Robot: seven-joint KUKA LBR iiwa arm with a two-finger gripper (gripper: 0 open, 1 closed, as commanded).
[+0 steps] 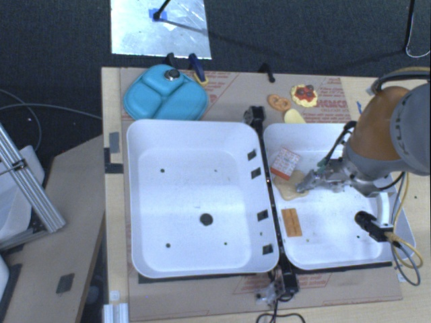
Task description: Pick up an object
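Low in the right bin (pixel 337 251), gripper (pixel 301 186) right over a tan flat piece (pixel 288 191) near the bin's left wall; fingers too blurred to tell spread from pinched. Best to settle straight down and straddle that piece squarely, keeping off the red-and-white packet (pixel 285 161) just beyond it and the orange strip (pixel 291 222) nearer. Worth lifting slowly, since a flat thing slips easily.

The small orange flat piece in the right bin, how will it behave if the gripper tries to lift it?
The orange flat piece lies flush on the right bin floor, so the gripper may find no edge to catch. It looks thin and small, probably light, and likely to slide when pushed. It has flat sides, so rolling seems unlikely.
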